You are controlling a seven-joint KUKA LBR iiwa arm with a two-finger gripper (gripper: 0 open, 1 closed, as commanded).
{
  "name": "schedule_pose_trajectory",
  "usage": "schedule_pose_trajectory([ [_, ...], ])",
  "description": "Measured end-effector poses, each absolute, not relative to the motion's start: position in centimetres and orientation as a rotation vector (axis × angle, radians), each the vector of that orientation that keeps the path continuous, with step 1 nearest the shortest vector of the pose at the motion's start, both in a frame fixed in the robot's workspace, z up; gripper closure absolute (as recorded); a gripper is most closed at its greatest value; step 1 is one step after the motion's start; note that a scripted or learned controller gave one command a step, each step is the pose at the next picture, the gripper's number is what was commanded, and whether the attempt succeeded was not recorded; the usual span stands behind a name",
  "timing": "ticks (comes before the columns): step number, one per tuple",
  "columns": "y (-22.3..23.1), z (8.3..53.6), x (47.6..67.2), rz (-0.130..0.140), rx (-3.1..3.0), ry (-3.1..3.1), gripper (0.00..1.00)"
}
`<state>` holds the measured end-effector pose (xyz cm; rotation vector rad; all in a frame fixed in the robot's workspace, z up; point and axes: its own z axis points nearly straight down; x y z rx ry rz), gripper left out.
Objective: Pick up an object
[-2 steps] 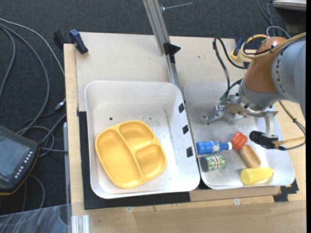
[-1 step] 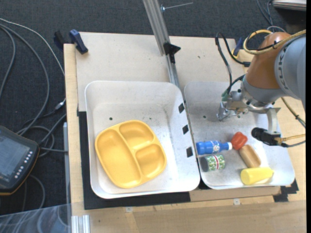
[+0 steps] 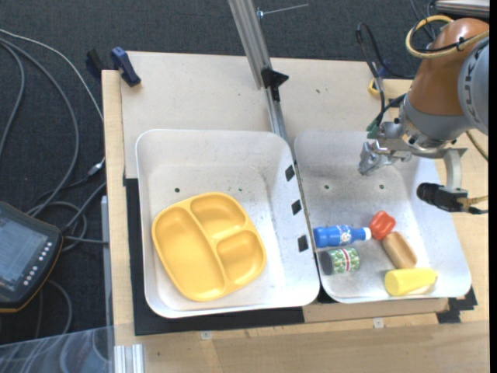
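The jaws [image 3: 374,162] hang over the far part of the right bin [image 3: 342,165], and whether they are parted or closed cannot be told from this slant; nothing shows between them. Taking the right bin as the landmark: along its near edge lies a yellow block [image 3: 409,280], with a tan cylinder [image 3: 399,249] just beyond it, touching or nearly so. To the left of these, near the bin's near-left corner, a small green can [image 3: 342,260] lies on its side, and just behind it a blue and white bottle [image 3: 341,235] lies pointing toward a red-orange piece [image 3: 382,224] at its right end. All five things sit in the near half of that bin, well apart from the jaws. Left of the right bin stands the left bin [image 3: 155,150], holding a yellow divided plate [image 3: 208,244]. A metal post [image 3: 248,22] rises from the worktop [image 3: 194,92] behind the gap between the bins.
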<state>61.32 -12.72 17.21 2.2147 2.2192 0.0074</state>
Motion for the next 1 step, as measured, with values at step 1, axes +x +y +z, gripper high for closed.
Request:
schedule_pose_trajectory([
  [1, -13.61, 23.21, 61.79, 0.007, 2.215, 2.217, 1.0],
])
